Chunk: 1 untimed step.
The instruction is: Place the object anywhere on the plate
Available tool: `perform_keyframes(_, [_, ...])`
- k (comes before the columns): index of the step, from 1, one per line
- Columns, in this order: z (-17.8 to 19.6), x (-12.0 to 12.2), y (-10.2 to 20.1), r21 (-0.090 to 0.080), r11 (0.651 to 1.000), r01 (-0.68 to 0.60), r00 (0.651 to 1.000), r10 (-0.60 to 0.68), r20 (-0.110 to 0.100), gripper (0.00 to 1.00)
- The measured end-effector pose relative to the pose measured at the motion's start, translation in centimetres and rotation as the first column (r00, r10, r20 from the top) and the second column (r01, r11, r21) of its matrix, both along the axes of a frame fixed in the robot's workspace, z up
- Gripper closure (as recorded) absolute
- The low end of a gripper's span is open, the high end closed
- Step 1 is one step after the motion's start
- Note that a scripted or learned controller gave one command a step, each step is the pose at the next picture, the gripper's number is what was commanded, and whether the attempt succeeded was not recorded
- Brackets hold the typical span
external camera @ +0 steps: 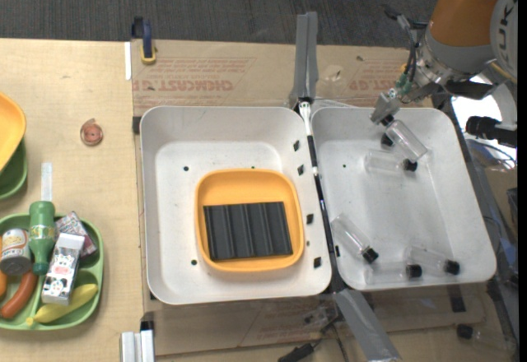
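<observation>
An orange square plate [245, 182] lies in the left bin [165, 187]. A dark grey ribbed slab [247, 231] rests flat on it. Several clear tubes with black caps lie in the right bin [461, 212]: one at the back [402, 141], one beside it [380, 163], one near the front left [354, 240], and others at the front [428, 263]. My gripper [385, 112] hangs over the back edge of the right bin, just above and left of the back tube. Nothing shows in its grasp.
A grey divider post [305, 56] stands between the bins at the back. On the bench at the left sit a green tray of toy food [49, 270], a yellow dish [8, 138] and a small pink piece [91, 132].
</observation>
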<state>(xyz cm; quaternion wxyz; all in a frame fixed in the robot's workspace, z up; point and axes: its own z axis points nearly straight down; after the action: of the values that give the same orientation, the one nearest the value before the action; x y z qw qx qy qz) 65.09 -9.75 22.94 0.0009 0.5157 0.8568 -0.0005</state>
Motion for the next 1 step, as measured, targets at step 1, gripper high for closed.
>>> perform_keyframes(1, [-13.8,-6.4,-0.83,0.002,0.975,-0.223,0.975,0.223,-0.001,1.0])
